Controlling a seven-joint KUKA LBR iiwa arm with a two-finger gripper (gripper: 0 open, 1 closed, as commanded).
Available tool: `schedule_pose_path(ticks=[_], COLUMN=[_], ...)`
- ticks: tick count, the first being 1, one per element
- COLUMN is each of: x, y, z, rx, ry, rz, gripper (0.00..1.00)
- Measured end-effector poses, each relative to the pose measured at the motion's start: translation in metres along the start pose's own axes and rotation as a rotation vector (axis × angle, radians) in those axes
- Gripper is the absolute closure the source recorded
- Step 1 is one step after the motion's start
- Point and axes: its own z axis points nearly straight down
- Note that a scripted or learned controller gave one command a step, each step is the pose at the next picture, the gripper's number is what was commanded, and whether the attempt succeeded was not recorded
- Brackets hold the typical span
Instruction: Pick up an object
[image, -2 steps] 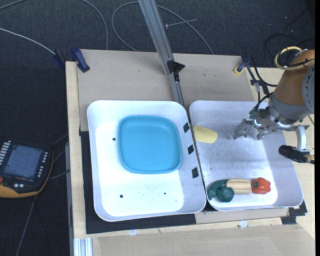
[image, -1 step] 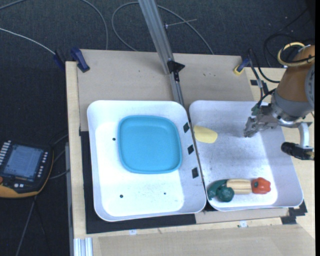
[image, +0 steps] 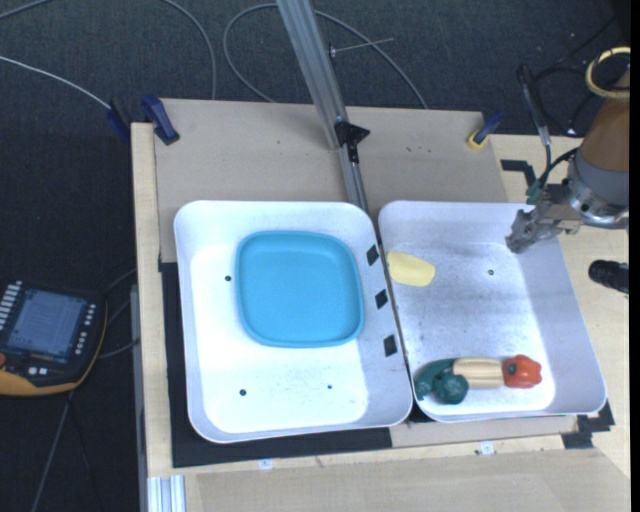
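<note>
The right bin (image: 520, 300) holds a pale yellow piece (image: 411, 269) near its left wall. Along its front wall lie a dark green object (image: 441, 384), a tan cylinder (image: 478, 373) and a red object (image: 521, 371), close together in a row. My gripper (image: 522, 235) hangs over the bin's back right corner, well away from all of them. Nothing shows between its fingers.
The left bin (image: 200, 300) carries a light blue square plate (image: 299, 287). A metal pole (image: 318, 70) slants over the bench behind the bins. Blue and yellow clamps sit at the bench's back corners. A handheld pendant (image: 45, 330) lies on the floor at left.
</note>
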Motion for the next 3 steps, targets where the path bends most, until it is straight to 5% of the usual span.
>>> schedule_pose_path(ticks=[2,3], x=[0.003,0.049], y=[-0.002,-0.004], z=[-0.072,-0.079], rx=[0.002,0.003], ry=[0.001,0.002], rz=[0.000,-0.004], gripper=[1.00,1.00])
